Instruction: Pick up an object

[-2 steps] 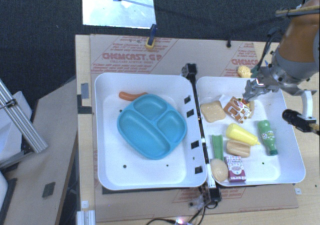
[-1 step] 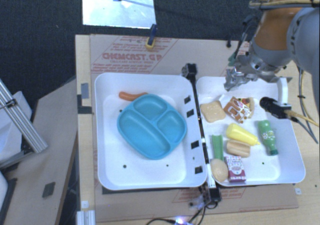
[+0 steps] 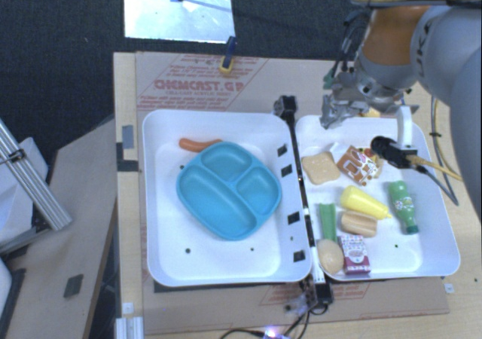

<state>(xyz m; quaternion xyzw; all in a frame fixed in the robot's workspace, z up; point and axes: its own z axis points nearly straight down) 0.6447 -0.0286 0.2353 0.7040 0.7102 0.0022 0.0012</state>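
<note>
My gripper (image 3: 334, 114) hangs over the far left corner of the right bin (image 3: 440, 251), above the bin floor and a little behind the toast slice (image 3: 321, 169). Nothing shows in its grip. Beside the toast lies a red-and-white waffle-like snack (image 3: 360, 165). Nearer the front are a yellow cone-shaped piece (image 3: 364, 202), a green bottle (image 3: 403, 207), a bun (image 3: 358, 224), a green stick (image 3: 327, 218), a pale round piece (image 3: 329, 255) and a small red box (image 3: 356, 255).
The left bin (image 3: 162, 251) holds a blue divided plate (image 3: 228, 189) and an orange sausage (image 3: 199, 145) behind it. A black divider (image 3: 296, 179) runs between the bins. A black part (image 3: 388, 150) juts out over the right bin.
</note>
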